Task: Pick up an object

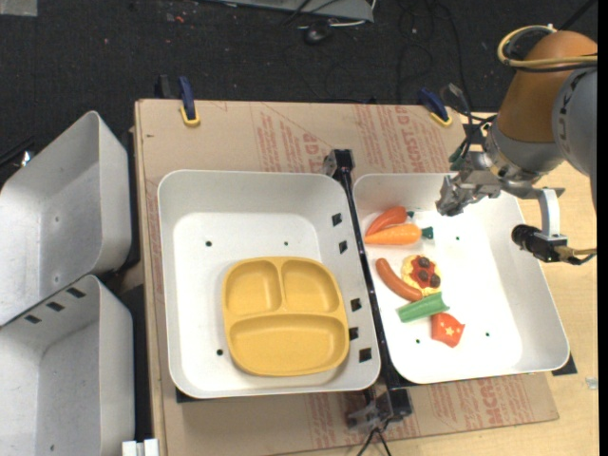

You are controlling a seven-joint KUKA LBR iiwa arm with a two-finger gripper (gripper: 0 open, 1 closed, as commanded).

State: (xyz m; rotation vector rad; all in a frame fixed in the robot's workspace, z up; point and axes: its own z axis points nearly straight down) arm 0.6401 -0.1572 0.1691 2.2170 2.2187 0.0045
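Note:
Several toy foods lie in the right bin [503, 331]: an orange carrot [391, 236] with a red-orange piece [386, 219] just above it, a red sausage [397, 279], a small pizza slice with dark toppings [422, 272], a green bean [422, 307] and a red strawberry-like piece [447, 330]. My gripper [454, 199] hangs over the bin's upper middle, to the right of the carrot and apart from it. I see nothing between its fingers.
The left bin [190, 207] holds a yellow divided plate [285, 314]. A black divider [353, 245] runs between the bins. Two grey containers [57, 255] stand at the far left. Blue clamps [188, 98] hold the cardboard base at the back.

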